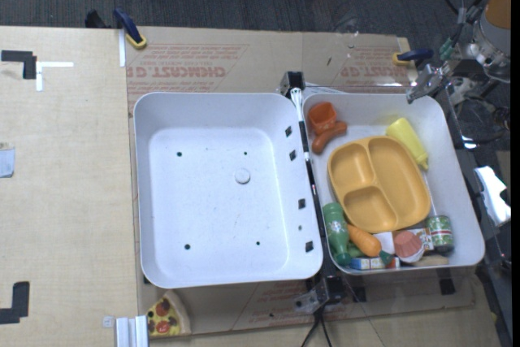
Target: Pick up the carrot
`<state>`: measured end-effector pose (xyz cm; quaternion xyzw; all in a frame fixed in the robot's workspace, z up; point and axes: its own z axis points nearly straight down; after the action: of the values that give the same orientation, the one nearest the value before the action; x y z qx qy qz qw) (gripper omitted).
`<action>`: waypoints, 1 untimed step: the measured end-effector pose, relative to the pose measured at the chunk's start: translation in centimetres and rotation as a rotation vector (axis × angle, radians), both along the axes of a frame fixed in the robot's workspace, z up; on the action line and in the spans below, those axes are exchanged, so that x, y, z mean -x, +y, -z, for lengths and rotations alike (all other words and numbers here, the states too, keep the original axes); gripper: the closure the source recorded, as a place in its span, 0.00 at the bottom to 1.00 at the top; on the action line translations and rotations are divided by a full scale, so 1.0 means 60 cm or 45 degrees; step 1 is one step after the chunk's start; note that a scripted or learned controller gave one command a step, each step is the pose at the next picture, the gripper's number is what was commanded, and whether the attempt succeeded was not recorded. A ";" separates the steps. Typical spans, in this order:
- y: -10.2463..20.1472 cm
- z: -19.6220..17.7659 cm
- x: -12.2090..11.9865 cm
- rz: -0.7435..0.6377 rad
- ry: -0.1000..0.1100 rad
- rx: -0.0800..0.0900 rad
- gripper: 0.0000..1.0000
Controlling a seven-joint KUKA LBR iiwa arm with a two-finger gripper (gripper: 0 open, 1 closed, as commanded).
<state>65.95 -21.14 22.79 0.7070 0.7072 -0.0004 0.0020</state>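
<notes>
Orange tapered plastic carrot (364, 240); mustard-yellow three-compartment plastic plate (379, 182); dark green plastic bottle (335, 222); two plain white shallow bins (146, 175).
</notes>
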 end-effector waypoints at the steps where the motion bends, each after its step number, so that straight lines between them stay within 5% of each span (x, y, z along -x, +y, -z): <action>1: -0.011 0.227 0.126 -0.397 0.001 -0.011 0.00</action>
<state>58.42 -21.80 9.20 0.5887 0.8084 0.0026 -0.0014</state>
